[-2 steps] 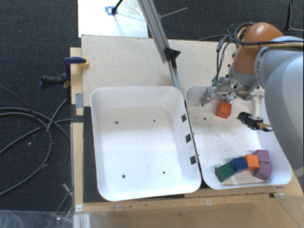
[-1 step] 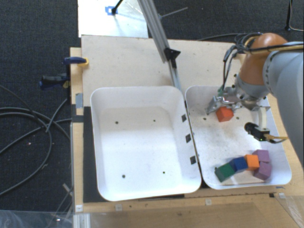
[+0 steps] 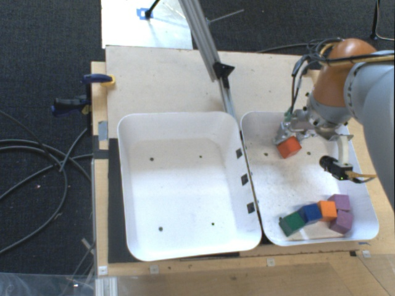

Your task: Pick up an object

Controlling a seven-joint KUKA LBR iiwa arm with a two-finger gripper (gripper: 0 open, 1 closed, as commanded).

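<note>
Already the grasp appears to be in hand. The pincer (image 3: 289, 139) hangs over the upper part of the right bin (image 3: 270, 184), and a red-orange block (image 3: 288, 147) sits tilted directly at its fingertips, apparently pinched between them. Whether the block rides clear of the bin floor or still touches it cannot be judged from this slanted view, so I would call this the moment just after closing, with the lift either barely begun or about to begin.

Near the bin's lower right corner lies a cluster of other blocks, well apart from the pincer: a green block (image 3: 292, 223), a blue block (image 3: 311, 213), an orange block (image 3: 328, 209) and two purple blocks (image 3: 340, 213) packed against one another. The left bin (image 3: 133, 165) sits just beside the right one on the tabletop (image 3: 160, 79).

By my reading, the next move calls for a straight, steady rise, since the block's tilt suggests the grip catches it off-square and it could slip or rotate out. Keeping the ascent vertical also keeps the arm's dangling black cable (image 3: 336, 167) away from the cluster below.
</note>
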